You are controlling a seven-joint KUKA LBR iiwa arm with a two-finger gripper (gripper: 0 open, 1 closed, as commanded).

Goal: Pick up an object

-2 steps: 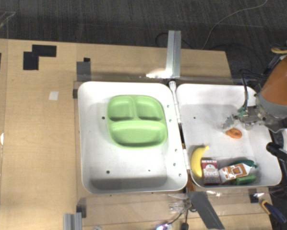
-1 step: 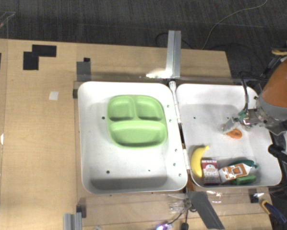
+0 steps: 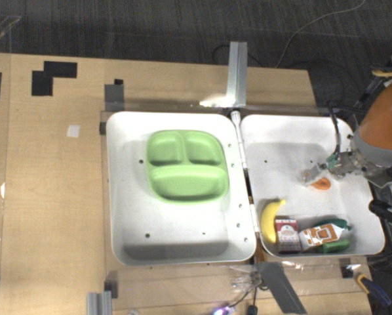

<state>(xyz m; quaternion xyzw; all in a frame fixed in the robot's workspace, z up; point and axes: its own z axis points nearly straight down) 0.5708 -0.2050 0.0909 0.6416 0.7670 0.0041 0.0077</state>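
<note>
two white bins side by side on worktop (image 3: 52, 189). left bin (image 3: 127, 241) holds green divided plate (image 3: 185, 165). right bin (image 3: 274, 143) holds banana (image 3: 269, 219), dark red box (image 3: 286, 234), carton (image 3: 322, 233). hand (image 3: 316, 173) low over small orange object (image 3: 321, 184) in right bin; grip state: cannot tell.

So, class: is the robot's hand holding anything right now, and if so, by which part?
It cannot be told. The hand is low in the right bin, right beside the small orange piece, but no object shows clearly in its grip.
</note>
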